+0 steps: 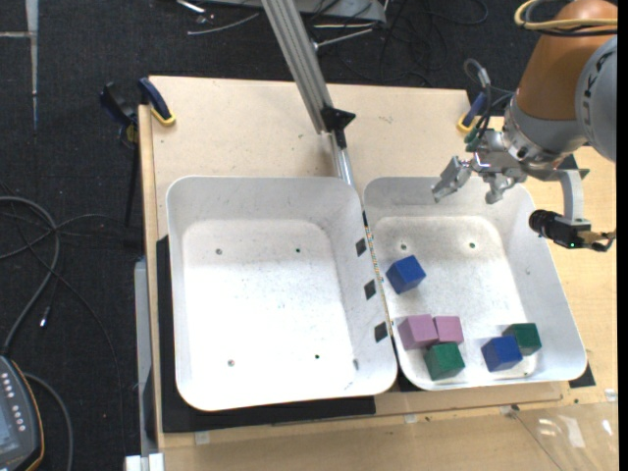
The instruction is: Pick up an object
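My gripper (471,184) hangs over the far edge of the right bin (549,263), open, with nothing between its fingers. In that bin a blue cube (405,273) lies alone near the left wall, well below and left of the gripper. Along the near side sit a pink block (430,330), a green cube (444,360), a second blue cube (501,352) and a smaller green cube (525,337).
The left bin (186,263) stands beside the right one, sharing a middle wall. A slanted metal pole (304,67) crosses the bench at the back. Clamps sit at the bench's far corners (147,101).
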Available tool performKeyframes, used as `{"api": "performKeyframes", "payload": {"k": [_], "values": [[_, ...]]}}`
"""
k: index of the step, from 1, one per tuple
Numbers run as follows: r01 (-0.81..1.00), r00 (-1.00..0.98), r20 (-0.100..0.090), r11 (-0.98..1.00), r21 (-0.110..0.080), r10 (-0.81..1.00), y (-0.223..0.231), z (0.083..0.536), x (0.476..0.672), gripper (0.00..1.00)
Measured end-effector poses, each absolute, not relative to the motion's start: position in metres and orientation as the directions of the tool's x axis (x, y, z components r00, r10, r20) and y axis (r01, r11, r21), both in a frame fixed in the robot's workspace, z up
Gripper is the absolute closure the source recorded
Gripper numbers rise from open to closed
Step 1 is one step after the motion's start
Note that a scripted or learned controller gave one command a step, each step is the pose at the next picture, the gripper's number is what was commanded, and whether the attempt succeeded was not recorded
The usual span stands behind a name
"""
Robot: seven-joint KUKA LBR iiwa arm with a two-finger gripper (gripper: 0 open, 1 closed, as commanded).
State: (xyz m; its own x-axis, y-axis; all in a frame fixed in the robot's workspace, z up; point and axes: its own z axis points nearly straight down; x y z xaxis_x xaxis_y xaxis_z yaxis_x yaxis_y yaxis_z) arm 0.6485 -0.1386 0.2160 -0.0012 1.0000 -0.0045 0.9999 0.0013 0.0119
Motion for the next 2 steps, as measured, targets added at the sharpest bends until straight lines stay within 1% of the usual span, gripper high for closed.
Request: {"api": "performKeyframes", "payload": {"k": [1, 2], "values": [[1.0, -0.004, 0.001, 0.004, -0.004, 1.0, -0.096, 0.194, 0.607, 0.0], [1.0, -0.009, 0.004, 0.009, -0.003, 1.0, -0.014, 0.195, 0.556, 0.0]]}}
